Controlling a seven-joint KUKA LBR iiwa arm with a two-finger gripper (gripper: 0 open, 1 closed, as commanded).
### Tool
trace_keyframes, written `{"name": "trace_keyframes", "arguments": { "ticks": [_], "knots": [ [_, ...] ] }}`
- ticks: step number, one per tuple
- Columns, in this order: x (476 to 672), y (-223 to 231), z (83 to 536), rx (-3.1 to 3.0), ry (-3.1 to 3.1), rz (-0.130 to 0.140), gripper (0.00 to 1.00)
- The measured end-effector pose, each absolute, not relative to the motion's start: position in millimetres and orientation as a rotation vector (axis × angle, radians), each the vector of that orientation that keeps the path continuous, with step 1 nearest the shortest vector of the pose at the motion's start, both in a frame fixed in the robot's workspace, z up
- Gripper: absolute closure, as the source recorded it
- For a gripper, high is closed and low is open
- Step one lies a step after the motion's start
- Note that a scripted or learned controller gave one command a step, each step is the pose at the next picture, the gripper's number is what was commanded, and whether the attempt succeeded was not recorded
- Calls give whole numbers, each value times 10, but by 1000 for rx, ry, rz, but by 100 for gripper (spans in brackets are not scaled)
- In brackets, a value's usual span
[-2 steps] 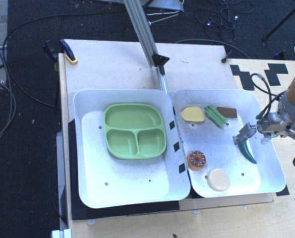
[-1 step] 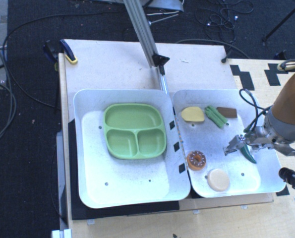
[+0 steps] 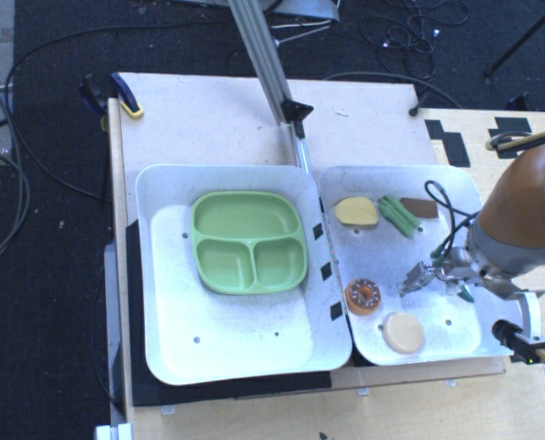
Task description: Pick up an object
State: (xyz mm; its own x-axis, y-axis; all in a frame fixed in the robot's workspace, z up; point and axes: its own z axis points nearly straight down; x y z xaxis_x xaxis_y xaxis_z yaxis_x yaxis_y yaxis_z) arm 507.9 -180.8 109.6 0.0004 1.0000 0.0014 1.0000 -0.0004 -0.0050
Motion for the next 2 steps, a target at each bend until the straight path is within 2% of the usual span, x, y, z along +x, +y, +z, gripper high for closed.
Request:
{"name": "trace_keyframes", "arguments": {
  "ticks": [1, 2],
  "knots": [
    [5088, -1809, 934, -2224, -2222, 0, 0],
    [5103, -1821, 1055, -2230, -2225, -3, 100]
  ]
}}
